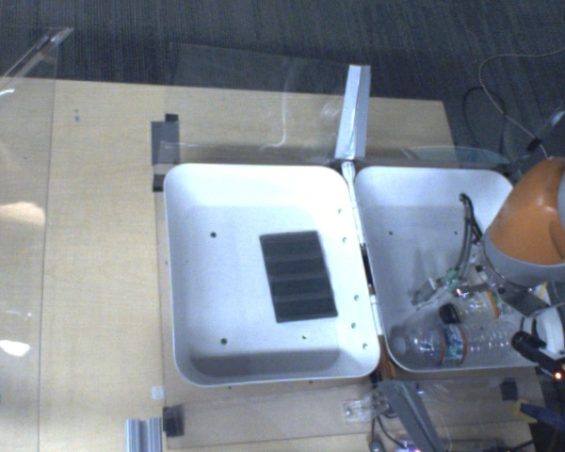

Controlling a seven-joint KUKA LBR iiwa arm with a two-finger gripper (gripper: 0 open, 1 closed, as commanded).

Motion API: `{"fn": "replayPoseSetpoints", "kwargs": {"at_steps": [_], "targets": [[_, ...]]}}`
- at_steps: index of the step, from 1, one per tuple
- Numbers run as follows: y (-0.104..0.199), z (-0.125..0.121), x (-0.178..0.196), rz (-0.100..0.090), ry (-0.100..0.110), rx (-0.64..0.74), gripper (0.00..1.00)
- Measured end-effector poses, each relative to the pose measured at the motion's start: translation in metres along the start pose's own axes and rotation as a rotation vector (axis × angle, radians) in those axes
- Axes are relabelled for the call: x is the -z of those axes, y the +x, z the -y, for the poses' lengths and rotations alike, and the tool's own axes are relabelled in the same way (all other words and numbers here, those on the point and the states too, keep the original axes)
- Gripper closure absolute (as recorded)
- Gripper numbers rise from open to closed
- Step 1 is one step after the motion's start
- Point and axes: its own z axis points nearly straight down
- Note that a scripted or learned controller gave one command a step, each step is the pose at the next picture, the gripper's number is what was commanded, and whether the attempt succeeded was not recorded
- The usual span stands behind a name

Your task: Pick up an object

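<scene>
Presently the gripper (452, 290) is poised above a clear plastic bottle (444, 342) in the right white bin (395, 205). Its state cannot be told. The descent should be centred on that bottle.

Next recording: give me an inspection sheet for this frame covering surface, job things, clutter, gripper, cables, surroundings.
Surface: wooden bench bearing left bin and right bin.
Job things: dark ribbed rectangular block lying flat in left bin; clear plastic bottle on its side in right bin.
Clutter: nothing seen.
Gripper: gripper low in right bin, above the bottle.
Cables: thin cable at upper right.
Surroundings: dark carpet; clear panel at left.
</scene>
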Motion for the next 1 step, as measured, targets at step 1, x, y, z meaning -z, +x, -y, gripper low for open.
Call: {"fn": "replayPoseSetpoints", "kwargs": {"at_steps": [1], "targets": [[0.0215, -0.0713, -0.0015, -0.003, 0.001, 0.014, 0.00]]}}
